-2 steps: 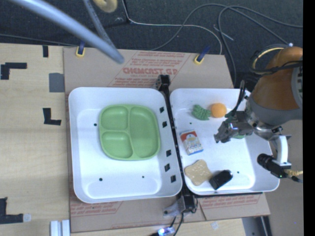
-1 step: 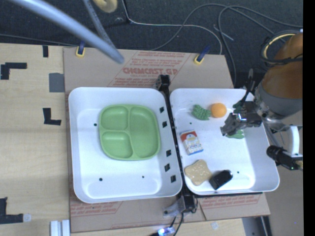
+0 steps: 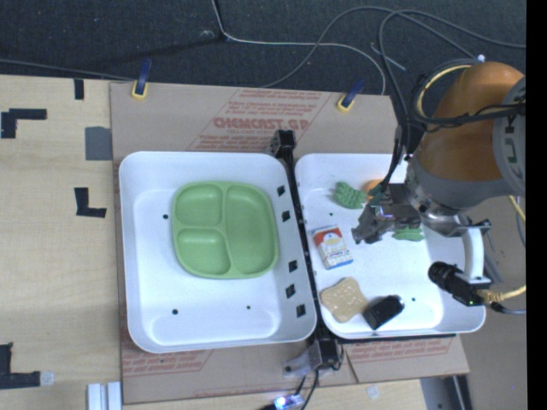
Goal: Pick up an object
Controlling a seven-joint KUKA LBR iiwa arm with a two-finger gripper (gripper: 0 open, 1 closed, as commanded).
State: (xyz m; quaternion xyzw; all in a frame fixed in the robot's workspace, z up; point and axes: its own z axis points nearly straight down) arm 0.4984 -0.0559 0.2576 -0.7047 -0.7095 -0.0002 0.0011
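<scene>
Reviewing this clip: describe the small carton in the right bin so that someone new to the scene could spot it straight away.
Start at the right bin, the one the arm hangs over, not the one holding the green plate. Near its left wall, left of the gripper, lies the carton. It is the only boxy white item with red print; the tan biscuit and black object lie below it, the green toy above.

small red-and-white carton (image 3: 332,248), lying flat, right bin (image 3: 427,310)
</scene>
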